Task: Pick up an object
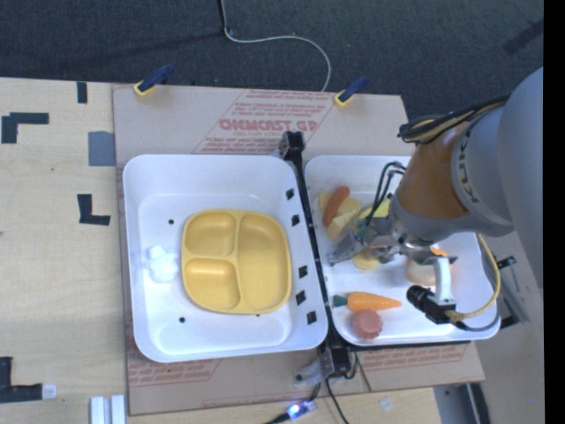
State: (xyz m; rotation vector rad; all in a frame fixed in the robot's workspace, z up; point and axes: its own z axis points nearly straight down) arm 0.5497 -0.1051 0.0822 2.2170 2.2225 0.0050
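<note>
Dark carpet in the bg, a wooden bench w/ a sheet of cardboard (265, 126) clipped on top, and two shallow white bins sat side by side on it. Left bin (141, 201) has a yellow divided plate (237, 261) in the middle and some small white thing (161, 264) just beside the plate's left edge. Right bin (399, 329) is where the food toys are: a carrot (374, 302) lying flat near the front, a pinkish round piece (367, 325) just below it, and a heap of yellow and orange bits (342, 210) up near the divider. The arm (459, 179) reaches in from the right, and the gripper (357, 246) is down low in the right bin, right at the edge of that heap. Whether it's spread or closed, tbh can't tell from here, wrist and cables cover too much, so no idea if it's got anything. IMO the step is the grab itself, prob on one of the yellow pieces. To do it well: commit to one piece, not the gap between two, go straight down, close fully before lifting, then lift slow. The heap sits close to the bin wall, so approaching from the open side looks safer. The carrot sits apart from the rest, looks like the easier target.
</note>
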